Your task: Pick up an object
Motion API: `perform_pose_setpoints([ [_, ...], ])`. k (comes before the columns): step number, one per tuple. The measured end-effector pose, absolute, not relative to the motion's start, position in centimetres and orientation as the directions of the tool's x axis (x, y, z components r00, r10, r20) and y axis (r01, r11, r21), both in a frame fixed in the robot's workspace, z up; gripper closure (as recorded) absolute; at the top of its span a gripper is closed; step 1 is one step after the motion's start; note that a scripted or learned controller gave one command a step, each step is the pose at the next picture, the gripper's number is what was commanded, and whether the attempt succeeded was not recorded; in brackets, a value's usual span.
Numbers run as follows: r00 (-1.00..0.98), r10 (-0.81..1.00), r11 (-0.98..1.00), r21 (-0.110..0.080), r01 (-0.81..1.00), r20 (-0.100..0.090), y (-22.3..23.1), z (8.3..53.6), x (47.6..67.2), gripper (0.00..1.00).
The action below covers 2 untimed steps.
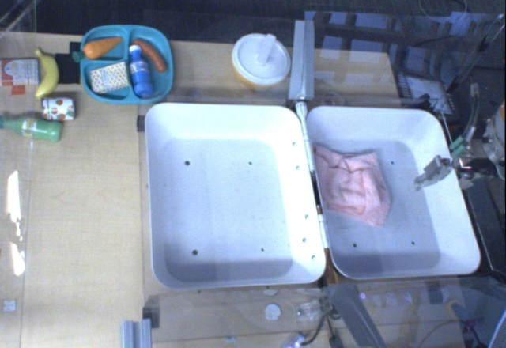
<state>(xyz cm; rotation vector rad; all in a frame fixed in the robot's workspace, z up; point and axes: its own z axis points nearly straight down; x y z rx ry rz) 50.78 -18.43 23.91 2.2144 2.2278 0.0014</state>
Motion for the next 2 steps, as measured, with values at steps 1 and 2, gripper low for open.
perform_pose_setpoints([
  [1,-0.183,0.983,0.183,0.0,0.983,0.001,-14.0,10.9,51.8,0.0],
  [2,-0.249,0.968,0.249,0.011,0.968,-0.005,-11.8,9.1,53.3,0.0],
])
